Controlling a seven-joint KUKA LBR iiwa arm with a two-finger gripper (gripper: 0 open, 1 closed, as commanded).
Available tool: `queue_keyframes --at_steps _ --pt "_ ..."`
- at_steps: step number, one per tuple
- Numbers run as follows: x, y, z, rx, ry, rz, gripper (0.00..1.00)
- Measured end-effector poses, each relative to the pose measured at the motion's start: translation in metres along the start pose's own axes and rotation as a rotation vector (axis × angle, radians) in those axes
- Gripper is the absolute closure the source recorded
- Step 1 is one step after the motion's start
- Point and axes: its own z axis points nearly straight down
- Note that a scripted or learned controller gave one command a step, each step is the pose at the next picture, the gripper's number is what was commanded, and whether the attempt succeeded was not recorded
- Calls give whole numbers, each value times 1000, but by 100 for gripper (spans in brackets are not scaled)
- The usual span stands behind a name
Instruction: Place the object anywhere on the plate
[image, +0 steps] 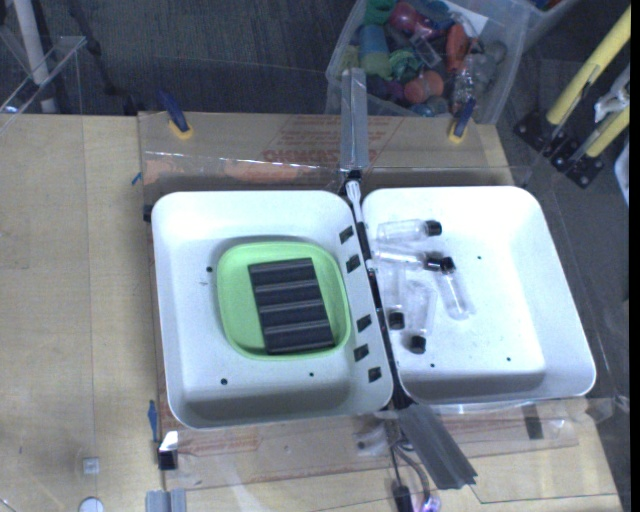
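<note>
Vials (403, 231) with black caps are scattered in the right bin (556, 300); a dark ribbed block (292, 303) is borne by the green plate (232, 298). The gripper's state cannot be told.

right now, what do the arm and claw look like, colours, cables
This frame settles nothing about their colours, shapes, cables or markings. It gives a left white bin with a green plate bearing a dark ridged block, and a right white bin with clear black-capped vials.

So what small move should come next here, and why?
Probably bring the arm over the right bin and descend on one of the vials. Several clear, black-capped vials lie there, while the green plate in the left bin already bears a dark ridged block.
</note>
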Motion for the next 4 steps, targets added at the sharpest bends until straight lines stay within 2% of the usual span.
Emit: queue_keyframes --at_steps 1,2,3,4 --pt "-21 -22 1 7 -2 85 0" --pt "-50 -57 0 6 -1 158 0" --pt "0 -3 0 0 -1 271 0" --pt "-16 -11 31 6 -3 363 0"
